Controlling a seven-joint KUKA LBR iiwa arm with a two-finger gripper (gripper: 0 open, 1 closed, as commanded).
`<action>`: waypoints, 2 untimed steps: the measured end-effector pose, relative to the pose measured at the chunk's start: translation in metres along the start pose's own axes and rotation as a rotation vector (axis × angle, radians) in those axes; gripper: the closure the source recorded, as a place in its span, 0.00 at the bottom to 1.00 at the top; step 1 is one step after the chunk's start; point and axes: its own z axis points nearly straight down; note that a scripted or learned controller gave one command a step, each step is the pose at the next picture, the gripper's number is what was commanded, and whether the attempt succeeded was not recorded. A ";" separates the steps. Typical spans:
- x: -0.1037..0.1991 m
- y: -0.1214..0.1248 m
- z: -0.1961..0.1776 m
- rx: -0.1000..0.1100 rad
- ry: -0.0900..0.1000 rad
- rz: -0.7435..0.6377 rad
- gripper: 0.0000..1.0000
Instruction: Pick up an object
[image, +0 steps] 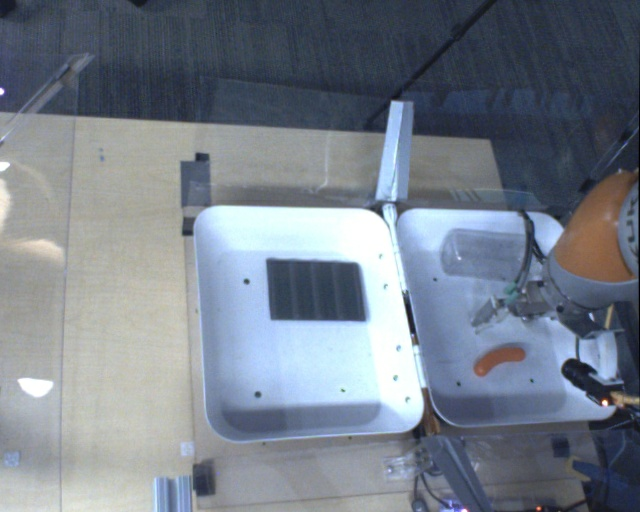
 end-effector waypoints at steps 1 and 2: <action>0.014 -0.044 -0.001 -0.007 -0.001 -0.118 0.00; 0.015 -0.041 -0.013 -0.014 -0.002 -0.119 1.00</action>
